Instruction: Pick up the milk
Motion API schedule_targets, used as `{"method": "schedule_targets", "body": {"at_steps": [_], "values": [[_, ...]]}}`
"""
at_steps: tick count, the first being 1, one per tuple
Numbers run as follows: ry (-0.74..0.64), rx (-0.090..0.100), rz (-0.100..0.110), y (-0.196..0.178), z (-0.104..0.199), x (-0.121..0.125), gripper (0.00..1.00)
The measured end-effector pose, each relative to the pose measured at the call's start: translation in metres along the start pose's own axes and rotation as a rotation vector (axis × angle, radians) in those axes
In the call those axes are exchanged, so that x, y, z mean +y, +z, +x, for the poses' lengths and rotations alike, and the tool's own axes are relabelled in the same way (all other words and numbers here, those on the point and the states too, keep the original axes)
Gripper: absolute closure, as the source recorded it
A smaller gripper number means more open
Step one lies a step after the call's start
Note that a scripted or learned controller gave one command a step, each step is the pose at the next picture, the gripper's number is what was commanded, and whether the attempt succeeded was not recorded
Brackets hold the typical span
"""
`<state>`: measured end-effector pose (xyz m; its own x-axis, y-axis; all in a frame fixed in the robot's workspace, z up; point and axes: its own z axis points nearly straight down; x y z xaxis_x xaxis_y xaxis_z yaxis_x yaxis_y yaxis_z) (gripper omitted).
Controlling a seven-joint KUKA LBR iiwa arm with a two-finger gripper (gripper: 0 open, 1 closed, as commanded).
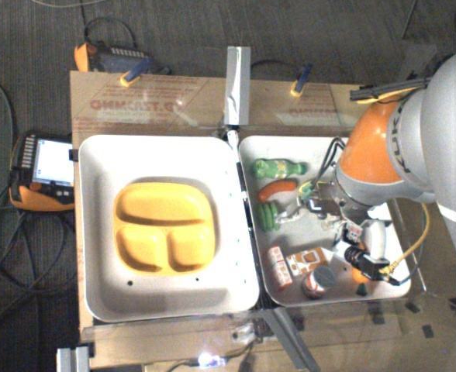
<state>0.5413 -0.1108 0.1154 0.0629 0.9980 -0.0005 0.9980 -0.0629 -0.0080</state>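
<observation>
Two shallow white bins (pixel 88 208) before us, brown-and-white milk carton (pixel 304 263) near right bin's front edge, gripper (pixel 321 200) above the clutter, its opening we cannot tell.

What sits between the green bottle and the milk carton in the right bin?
In the camera view, a red-orange sausage-like toy and a green ridged item lie between the green bottle and the milk carton.

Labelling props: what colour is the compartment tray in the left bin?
Yellow compartment tray, seen in the camera view.
</observation>
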Motion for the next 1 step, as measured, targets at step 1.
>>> {"method": "schedule_targets", "body": {"at_steps": [1], "values": [[0.094, -0.003, -0.001, -0.0262, 0.0158, 0.0621, 0.00]]}}
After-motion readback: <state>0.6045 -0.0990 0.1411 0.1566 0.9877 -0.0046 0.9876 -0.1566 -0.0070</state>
